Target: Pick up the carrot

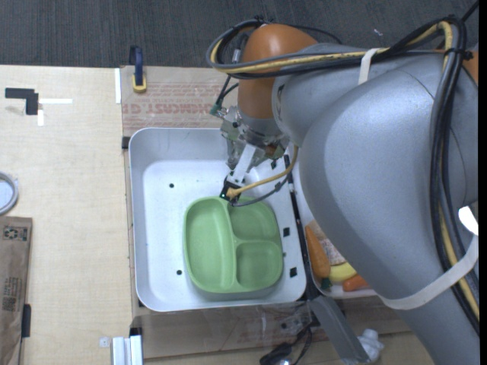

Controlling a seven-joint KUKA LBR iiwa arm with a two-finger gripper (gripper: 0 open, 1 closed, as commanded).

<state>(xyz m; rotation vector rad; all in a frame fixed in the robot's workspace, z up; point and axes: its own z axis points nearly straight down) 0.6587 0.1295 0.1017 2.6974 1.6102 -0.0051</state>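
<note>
On the far left of the worktop (pixel 68 173) we see a tape roll (pixel 4 195) and a brown paper bag (pixel 15 265), both well clear of the bins. Next comes the left bin (pixel 144 204), which holds a green divided plate (pixel 232 245) towards its near right corner. The gripper (pixel 245 144) hangs over the far side of this bin, just beyond the plate's far rim. The wrist hides its tips, so we cannot tell whether it stands wide or narrow, and nothing shows in its grasp.

The carrot (pixel 317 255) lies further right, in the right bin (pixel 323 289), just past the wall the two bins share. We take the long orange piece there for it. It runs roughly from far to near, partly under the arm's grey bulk, with a yellow thing (pixel 344 271) touching its near end. From the gripper it therefore lies right and nearer us, across the dividing wall, so the coming move must carry the gripper over that wall and turn it to close across the carrot.
</note>
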